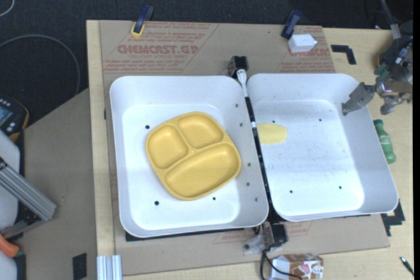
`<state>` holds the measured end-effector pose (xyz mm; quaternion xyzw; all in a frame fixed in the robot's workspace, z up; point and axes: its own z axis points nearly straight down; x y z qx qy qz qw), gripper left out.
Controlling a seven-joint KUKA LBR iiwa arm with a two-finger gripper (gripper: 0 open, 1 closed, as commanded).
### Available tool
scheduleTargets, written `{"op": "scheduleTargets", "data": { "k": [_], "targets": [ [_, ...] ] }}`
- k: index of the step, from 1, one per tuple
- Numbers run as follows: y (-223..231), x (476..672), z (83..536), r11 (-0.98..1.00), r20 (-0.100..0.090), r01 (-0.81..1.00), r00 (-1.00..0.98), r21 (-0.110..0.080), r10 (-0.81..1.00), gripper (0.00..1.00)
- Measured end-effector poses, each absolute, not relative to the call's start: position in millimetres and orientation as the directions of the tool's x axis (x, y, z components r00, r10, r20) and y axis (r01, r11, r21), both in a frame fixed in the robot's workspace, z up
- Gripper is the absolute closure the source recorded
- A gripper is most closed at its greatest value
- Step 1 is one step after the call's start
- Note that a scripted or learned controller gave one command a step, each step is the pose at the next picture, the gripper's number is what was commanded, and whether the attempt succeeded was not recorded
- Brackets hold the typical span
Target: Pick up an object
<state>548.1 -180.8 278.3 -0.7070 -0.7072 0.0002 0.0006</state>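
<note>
A yellow divided plate (192, 155) lies flat in the left bin (125, 101), filling most of its floor. A small pale yellow piece (272, 134) rests in the right bin (328, 206), close to its left wall. My gripper (375, 99) hangs over the right bin's far right corner, well away from both yellow things. Its fingers (357, 98) are spread open and hold nothing.
A green tube-like object (385, 140) lies on the bench just outside the right bin's right wall. A white block (302, 43) and clamps sit on the cardboard behind the bins. Cables and a small box (298, 266) lie at the front edge.
</note>
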Motion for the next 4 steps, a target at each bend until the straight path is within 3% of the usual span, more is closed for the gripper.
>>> {"op": "scheduleTargets", "data": {
  "k": [1, 2, 3, 4],
  "targets": [
    [-181.0, 548.8, 289.2, 0.001, -0.001, 1.000, -0.001, 0.003, 1.000, 1.00],
    [-98.6, 491.3, 317.3, 0.006, 0.004, 1.000, -0.006, -0.004, 1.000, 1.00],
    [-15.4, 478.4, 289.7, 0.009, 0.004, 1.000, -0.009, -0.006, 1.000, 1.00],
    [49.3, 480.4, 394.4, 0.010, 0.003, 1.000, -0.010, 0.014, 1.000, 1.00]
  ]
}}
